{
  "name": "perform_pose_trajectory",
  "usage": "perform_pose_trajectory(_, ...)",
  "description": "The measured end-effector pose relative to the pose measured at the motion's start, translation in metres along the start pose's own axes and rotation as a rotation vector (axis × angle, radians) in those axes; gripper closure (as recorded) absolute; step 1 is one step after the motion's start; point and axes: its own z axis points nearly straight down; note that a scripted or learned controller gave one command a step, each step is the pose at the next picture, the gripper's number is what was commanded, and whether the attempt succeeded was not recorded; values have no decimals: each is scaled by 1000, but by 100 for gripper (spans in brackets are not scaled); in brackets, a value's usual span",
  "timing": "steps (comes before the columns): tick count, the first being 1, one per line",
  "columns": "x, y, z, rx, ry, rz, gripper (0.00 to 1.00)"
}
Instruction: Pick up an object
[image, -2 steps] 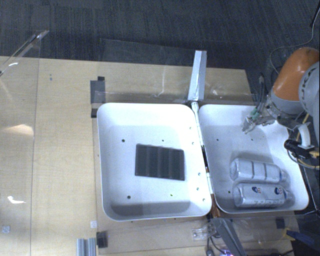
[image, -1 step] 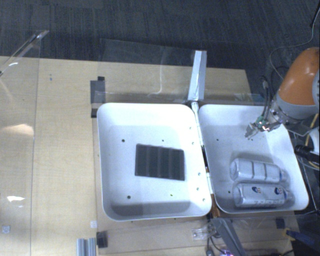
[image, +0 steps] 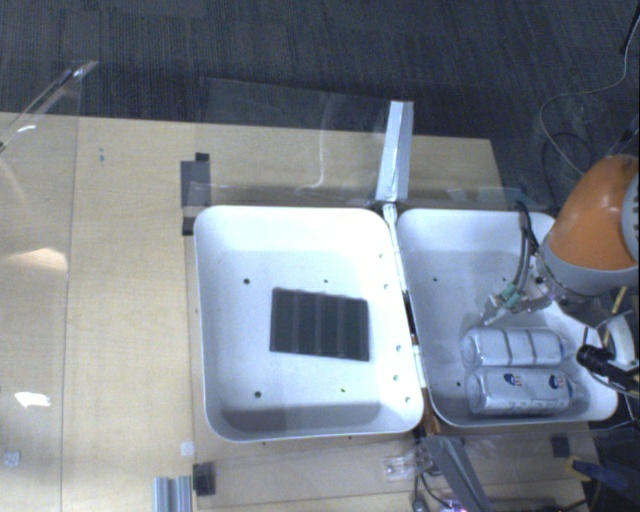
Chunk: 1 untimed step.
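**Two Bins, Approach Stage at the Right Bin**

Two shallow white plastic bins sit side by side on the pale wooden bench. The left bin holds a flat dark grey ribbed rectangular pad, lying near its centre and well apart from every wall. A raised rim divides it from the right bin.

In the right bin, two silver-grey cylindrical packages lie side by side against the near wall: the rear package and the front package, touching each other.

The grey arm with its orange band reaches over the right bin's far right side. The gripper hovers just behind the rear package; whether it is released or clenched cannot be told, and nothing is seen between its tips.

Judged step: approach, no grasp yet. The next move calls for a descent onto the rear package, the tips straddling its width.

Clearance: open floor lies left of and behind the packages. The near wall and the front package crowd the remaining sides.
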Motion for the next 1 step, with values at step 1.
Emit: perform_pose_trajectory(1,50,-2,29,-15,-11,-161,0)
